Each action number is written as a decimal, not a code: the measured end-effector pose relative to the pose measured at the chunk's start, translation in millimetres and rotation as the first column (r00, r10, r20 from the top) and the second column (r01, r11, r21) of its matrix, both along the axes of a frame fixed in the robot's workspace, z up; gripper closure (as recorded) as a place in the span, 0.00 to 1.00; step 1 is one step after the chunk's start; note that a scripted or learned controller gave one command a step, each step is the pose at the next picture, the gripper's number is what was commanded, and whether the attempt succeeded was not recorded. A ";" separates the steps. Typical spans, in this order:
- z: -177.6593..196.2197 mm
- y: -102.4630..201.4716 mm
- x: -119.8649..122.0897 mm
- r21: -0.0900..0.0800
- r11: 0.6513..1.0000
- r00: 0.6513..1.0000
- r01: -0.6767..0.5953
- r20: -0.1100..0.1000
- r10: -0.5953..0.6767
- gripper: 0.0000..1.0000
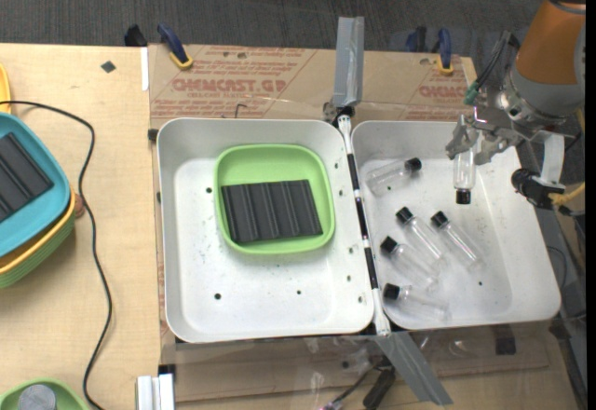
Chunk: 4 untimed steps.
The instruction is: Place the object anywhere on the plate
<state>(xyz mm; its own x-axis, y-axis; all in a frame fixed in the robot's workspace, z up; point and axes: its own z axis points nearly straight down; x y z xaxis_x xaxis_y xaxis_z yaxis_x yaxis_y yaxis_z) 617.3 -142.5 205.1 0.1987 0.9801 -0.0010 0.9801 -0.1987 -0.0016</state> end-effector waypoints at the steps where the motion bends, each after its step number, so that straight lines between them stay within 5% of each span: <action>1: 0.0 0.0 0.0 0.000 1.000 1.000 0.000 0.000 0.000 0.00; 2: 47.1 -5.4 -25.4 -0.002 0.964 0.964 0.265 0.001 -0.265 0.00; 3: 67.5 33.1 -50.2 -0.002 0.931 0.931 0.366 -0.003 -0.366 0.00; 4: 73.5 17.4 -56.5 -0.004 0.791 0.791 0.611 0.000 -0.611 0.00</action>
<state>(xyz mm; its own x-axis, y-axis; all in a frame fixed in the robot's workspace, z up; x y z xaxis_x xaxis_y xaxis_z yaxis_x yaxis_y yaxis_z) 560.8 -125.2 278.6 0.7564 0.6541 -0.0047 0.6541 -0.7564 -0.0013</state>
